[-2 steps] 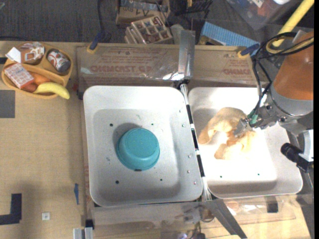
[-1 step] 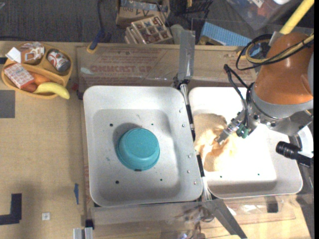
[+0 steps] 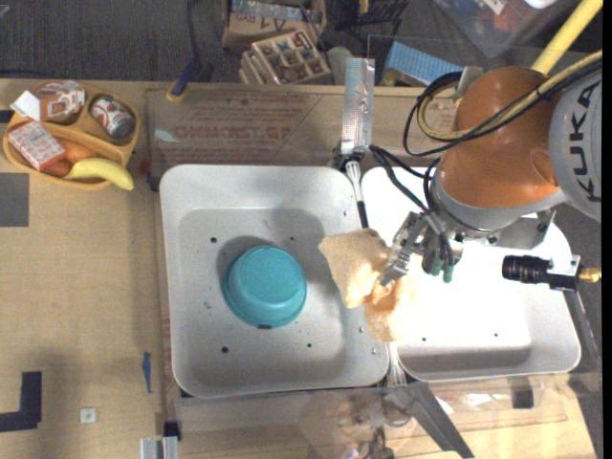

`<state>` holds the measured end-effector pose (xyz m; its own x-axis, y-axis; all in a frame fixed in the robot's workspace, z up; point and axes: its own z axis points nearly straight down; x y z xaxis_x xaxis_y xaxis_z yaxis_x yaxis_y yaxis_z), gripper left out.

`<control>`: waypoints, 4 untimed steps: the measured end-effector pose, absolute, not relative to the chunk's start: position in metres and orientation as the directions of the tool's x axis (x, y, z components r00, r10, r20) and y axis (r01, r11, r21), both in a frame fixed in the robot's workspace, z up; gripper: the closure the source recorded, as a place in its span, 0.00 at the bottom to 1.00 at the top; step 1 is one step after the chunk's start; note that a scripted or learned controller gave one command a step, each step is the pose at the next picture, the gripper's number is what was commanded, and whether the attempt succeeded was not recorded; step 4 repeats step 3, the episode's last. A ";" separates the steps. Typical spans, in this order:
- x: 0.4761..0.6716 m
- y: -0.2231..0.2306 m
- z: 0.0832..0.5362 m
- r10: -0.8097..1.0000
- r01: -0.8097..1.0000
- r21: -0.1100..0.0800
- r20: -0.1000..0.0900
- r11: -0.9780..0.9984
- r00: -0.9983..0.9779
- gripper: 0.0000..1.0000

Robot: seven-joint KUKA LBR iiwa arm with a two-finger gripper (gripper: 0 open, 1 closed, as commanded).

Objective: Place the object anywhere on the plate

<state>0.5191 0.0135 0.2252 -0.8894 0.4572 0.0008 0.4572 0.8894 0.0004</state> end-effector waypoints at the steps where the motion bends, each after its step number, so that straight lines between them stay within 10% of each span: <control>1: 0.521 0.066 0.222 0.077 0.077 0.002 -0.003 0.997 -0.997 1.00; 2: 0.505 0.115 0.225 0.001 0.001 0.001 0.000 1.000 -1.000 1.00; 3: 0.505 0.115 0.225 0.001 0.001 0.001 -0.001 1.000 -1.000 0.00; 4: 0.505 0.115 0.225 0.001 0.001 0.001 -0.001 1.000 -1.000 0.00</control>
